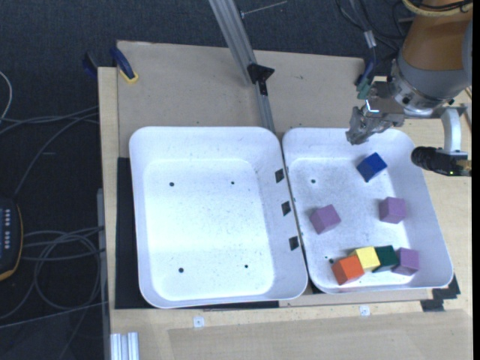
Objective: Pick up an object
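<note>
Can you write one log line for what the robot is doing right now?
pincer: above right bin's far edge, holds nothing seen | blue block: just in front of it | left bin: beside

I'm looking down on a robotics lab here. A plywood desk [315, 81] sits on dark carpet [52, 21], with two white bins [142, 201] clamped side by side. Loose cables [45, 253] trail across the floor at the left, a metal camera pole [236, 43] rises at top centre, and the grey-and-orange arm [439, 36] stands upper right.
</note>
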Tool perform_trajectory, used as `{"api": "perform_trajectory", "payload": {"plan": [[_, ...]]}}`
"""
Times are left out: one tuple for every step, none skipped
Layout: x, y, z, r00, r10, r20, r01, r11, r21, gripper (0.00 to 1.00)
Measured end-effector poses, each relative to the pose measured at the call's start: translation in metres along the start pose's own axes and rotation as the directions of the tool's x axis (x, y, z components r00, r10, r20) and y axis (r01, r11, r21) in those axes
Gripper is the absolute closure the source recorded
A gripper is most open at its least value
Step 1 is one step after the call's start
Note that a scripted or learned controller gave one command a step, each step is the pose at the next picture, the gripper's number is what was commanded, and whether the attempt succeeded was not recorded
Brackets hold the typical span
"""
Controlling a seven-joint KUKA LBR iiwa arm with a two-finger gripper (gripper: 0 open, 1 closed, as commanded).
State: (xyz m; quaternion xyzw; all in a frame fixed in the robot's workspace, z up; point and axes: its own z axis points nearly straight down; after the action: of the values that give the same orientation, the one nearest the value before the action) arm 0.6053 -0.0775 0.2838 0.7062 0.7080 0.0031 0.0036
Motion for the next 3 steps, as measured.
{"api": "perform_trajectory", "payload": {"plan": [[0.000, 0.001, 0.003, 1.000, 0.001, 0.001, -0.001, 1.000, 0.007, 1.00], [0.053, -0.002, 0.001, 1.000, -0.004, -0.003, 0.004, 1.000, 0.009, 1.00], [0.109, -0.006, 0.003, 1.000, -0.004, -0.003, 0.004, 1.000, 0.011, 1.00]]}}
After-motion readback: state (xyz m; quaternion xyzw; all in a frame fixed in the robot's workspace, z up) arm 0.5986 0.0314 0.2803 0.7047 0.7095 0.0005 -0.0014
